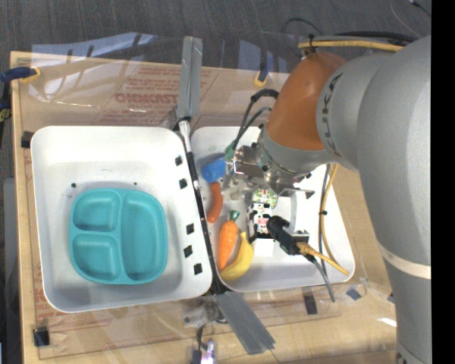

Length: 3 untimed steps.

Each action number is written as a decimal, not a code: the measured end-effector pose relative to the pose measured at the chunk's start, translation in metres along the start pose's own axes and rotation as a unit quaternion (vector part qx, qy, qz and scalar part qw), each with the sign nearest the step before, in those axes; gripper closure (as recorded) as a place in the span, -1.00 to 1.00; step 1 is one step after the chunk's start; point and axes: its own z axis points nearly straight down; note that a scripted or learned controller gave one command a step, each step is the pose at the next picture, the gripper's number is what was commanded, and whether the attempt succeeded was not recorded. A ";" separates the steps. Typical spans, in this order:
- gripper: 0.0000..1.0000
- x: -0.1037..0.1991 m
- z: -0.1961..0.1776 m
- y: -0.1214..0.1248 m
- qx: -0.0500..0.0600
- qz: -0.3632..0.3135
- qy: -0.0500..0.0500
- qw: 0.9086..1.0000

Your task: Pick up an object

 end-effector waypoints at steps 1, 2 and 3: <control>1.00 -0.087 0.078 -0.052 0.002 -0.010 0.000 1.000; 1.00 -0.046 0.107 -0.044 -0.008 -0.046 -0.007 0.999; 1.00 -0.090 0.115 -0.050 0.001 -0.293 0.001 0.956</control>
